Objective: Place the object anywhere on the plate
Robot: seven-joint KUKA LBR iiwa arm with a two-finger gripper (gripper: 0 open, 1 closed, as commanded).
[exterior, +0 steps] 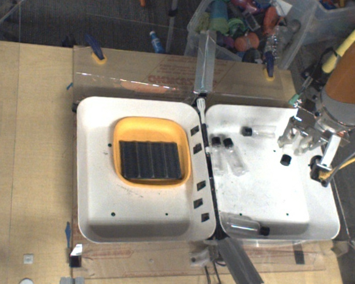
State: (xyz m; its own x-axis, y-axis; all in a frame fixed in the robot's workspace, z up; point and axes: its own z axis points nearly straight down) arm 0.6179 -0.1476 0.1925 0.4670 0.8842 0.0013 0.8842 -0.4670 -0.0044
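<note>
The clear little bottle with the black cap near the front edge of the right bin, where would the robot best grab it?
Probably across the middle of the clear bottle, coming straight down from above. It lies on its side along the front wall of the right bin, black cap to the right, so its long body offers two opposite sides. The wall close by may crowd one finger of the hand.

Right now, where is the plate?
The orange plate sits in the left bin, toward its upper middle, with a dark ribbed block lying on it, left of the divider between the bins.
</note>
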